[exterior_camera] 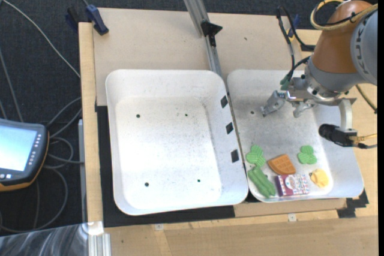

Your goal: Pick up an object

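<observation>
Toy objects clustered at near end of right bin (240, 93): orange piece (282, 164), green pieces (255, 156), yellow piece (320, 177), pink packet (291, 184), gripper (287, 106) above bin's far half, well apart, jaws spread, nothing between.

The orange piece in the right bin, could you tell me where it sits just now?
The orange piece lies near the front of the right bin, between the green waffle-like piece and the green clover shape.

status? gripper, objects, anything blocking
Gripper open, over upper part of right bin, holding nothing. Toys clustered at bin's near end: orange piece, green pieces, yellow piece. Nothing between gripper and toys.
</observation>
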Action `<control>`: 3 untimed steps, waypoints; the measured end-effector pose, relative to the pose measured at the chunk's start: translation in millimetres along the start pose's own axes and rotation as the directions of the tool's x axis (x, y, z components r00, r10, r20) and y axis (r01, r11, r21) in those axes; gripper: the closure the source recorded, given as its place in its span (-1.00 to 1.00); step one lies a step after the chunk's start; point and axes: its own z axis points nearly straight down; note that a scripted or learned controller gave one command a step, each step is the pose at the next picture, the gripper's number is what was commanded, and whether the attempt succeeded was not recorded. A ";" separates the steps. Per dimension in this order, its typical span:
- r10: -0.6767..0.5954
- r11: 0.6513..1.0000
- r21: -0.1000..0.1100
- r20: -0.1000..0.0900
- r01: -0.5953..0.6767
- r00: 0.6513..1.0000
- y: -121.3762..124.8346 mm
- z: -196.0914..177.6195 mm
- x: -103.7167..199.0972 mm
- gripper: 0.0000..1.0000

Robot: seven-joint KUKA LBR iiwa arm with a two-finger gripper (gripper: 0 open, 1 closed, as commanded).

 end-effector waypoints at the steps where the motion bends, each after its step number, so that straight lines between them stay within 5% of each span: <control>1: 0.000 1.000 0.001 0.000 0.000 1.000 -1.1 53.1 0.8 -1.00; 2: -0.001 1.000 -0.008 0.000 0.001 1.000 1.4 38.2 0.8 1.00; 3: -0.001 1.000 -0.013 0.003 0.001 1.000 3.5 -6.5 -3.5 1.00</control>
